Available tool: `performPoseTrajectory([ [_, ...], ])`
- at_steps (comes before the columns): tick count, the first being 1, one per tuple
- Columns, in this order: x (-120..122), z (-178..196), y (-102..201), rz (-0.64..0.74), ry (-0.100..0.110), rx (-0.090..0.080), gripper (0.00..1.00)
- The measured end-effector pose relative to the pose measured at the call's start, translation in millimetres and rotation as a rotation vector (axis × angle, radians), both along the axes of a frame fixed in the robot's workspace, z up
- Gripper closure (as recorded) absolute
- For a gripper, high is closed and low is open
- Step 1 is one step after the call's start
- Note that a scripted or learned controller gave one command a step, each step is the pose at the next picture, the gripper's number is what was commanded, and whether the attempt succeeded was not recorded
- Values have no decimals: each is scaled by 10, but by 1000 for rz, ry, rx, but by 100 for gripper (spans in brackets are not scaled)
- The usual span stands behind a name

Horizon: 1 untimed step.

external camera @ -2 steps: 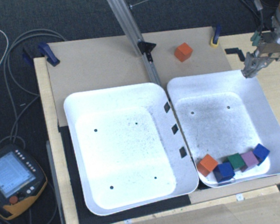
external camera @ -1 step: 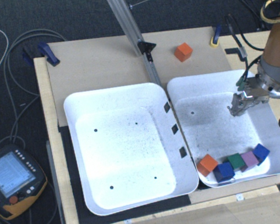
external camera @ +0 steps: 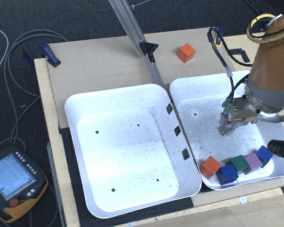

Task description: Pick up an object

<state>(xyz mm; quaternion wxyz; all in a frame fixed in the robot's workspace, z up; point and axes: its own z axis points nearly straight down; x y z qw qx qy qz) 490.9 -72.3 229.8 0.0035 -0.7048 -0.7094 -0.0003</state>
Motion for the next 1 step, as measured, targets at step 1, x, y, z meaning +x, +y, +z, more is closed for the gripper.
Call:
performPoseTrajectory([
  [1, 454, -17, -127, -4, -8, -6, 100],
])
